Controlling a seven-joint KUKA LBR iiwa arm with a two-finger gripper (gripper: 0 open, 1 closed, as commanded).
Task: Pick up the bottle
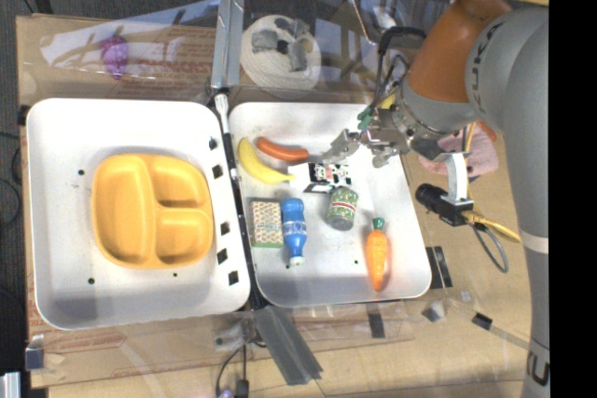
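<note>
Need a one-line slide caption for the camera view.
KUKA gripper hovers over the right bin, near the hot dog, with the blue bottle lying untouched below.

The two bins [56,144] look like smooth white plastic with a soft sheen. The divided yellow tray [154,210] is glossy plastic. The blue bottle [293,229] looks like shiny plastic; the carrot [376,256] and banana [258,165] are smooth moulded plastic. The tabletop [522,275] is matt wood.

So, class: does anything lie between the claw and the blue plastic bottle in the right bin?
Yes. A small black-and-white card and a green can lie between the claw and the blue plastic bottle.
</note>
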